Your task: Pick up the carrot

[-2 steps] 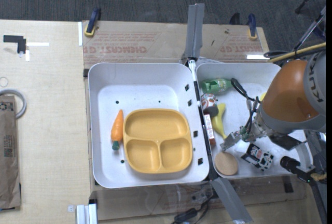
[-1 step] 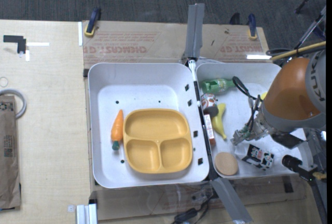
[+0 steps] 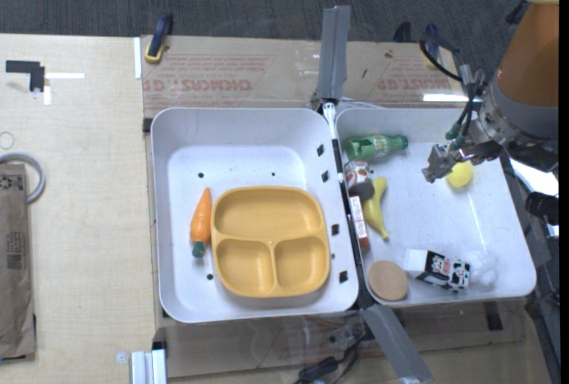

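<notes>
The carrot (image 3: 201, 215), orange with a small green tip at its near end, lies in the left bin (image 3: 178, 133), right against the left side of a yellow divided plate (image 3: 268, 240). My gripper (image 3: 443, 164) hangs over the far right part of the right bin (image 3: 507, 222), far from the carrot. It sits just left of a yellow lemon (image 3: 460, 177) and partly overlaps it. The carrot lies untouched.
The right bin holds a green bottle (image 3: 377, 145), a banana (image 3: 379, 210), a red and white tube (image 3: 357, 198) along the divider, a round brown disc (image 3: 388, 281) and a black and white carton (image 3: 443, 268). A grey post (image 3: 334, 53) stands behind the bins.
</notes>
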Controlling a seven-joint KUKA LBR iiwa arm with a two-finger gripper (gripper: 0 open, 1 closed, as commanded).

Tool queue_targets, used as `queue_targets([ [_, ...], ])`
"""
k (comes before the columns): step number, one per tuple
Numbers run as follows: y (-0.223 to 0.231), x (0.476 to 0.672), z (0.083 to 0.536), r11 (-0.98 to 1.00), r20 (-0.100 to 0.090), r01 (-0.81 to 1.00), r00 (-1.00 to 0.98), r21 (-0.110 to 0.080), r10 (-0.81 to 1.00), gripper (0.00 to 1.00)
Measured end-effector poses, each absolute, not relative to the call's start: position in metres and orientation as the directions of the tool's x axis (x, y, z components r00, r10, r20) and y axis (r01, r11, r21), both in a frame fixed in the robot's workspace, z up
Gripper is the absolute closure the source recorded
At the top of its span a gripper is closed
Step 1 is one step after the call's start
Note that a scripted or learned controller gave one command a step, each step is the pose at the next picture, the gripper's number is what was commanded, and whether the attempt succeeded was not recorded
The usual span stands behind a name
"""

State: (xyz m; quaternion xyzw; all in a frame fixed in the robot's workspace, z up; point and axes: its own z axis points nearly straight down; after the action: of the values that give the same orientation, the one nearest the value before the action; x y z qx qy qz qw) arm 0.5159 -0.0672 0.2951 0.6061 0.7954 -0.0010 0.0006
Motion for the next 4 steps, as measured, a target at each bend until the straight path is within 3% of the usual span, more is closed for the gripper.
queue_targets([
  [1, -0.077, 0.518, 0.337, 0.122, -0.002, 0.992, -0.122, -0.001, 0.992, 1.0],
  [2, -0.092, 0.545, 0.276, 0.47, -0.001, 0.883, -0.47, -0.002, 0.883, 1.0],
  [3, -0.083, 0.51, 0.339, 0.414, -0.002, 0.91, -0.414, 0.0, 0.91, 1.0],
  [4, -0.072, 0.541, 0.392, 0.204, -0.003, 0.979, -0.204, 0.0, 0.979, 1.0],
])
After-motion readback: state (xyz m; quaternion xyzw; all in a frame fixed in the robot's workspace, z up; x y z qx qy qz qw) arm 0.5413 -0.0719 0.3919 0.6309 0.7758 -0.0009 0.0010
